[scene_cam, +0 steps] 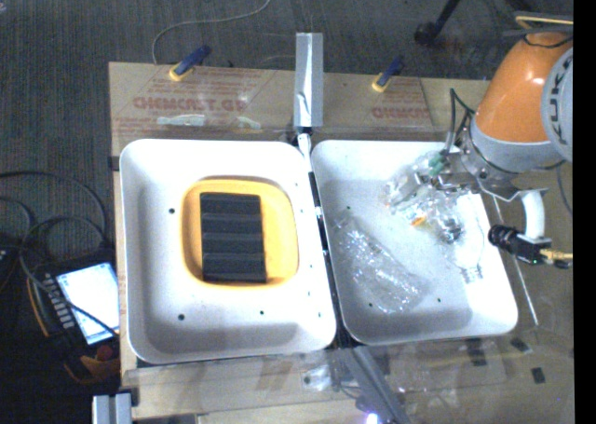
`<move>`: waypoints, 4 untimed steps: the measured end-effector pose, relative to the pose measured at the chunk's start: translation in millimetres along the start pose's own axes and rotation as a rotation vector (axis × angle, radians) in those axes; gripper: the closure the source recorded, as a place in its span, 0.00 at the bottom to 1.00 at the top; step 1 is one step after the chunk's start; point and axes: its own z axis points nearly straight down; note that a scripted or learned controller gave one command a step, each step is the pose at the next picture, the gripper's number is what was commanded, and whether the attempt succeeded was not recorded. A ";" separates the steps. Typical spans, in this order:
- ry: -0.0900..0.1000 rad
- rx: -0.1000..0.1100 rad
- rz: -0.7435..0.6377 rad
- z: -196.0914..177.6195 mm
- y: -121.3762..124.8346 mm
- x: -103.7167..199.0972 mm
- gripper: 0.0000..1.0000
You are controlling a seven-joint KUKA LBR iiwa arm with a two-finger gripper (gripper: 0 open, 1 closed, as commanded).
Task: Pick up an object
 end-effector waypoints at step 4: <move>-0.003 -0.019 0.113 100.5 -80.9 -44.9 0.00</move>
